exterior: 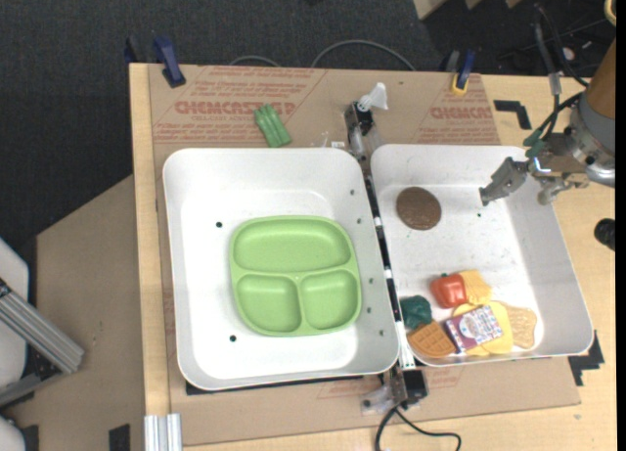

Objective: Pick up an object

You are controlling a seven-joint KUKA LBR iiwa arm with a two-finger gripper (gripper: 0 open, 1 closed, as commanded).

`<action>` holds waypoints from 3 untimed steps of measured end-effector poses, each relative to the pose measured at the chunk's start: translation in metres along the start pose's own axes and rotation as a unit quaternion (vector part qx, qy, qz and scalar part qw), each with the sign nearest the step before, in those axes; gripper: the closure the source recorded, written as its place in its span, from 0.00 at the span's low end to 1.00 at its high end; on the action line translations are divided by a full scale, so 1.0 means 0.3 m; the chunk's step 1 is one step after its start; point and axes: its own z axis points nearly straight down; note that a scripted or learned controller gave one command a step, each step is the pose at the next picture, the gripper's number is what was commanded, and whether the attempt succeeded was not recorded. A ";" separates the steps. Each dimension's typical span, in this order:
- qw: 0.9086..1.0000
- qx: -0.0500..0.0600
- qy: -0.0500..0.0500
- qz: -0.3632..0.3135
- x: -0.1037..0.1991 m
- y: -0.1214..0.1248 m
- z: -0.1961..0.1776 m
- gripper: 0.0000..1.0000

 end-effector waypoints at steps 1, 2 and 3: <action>1.000 0.001 0.001 -0.003 0.124 0.212 0.501 0.00; 1.000 0.001 0.001 -0.001 0.180 0.248 0.587 0.00; 1.000 -0.001 0.000 0.000 0.176 0.249 0.546 1.00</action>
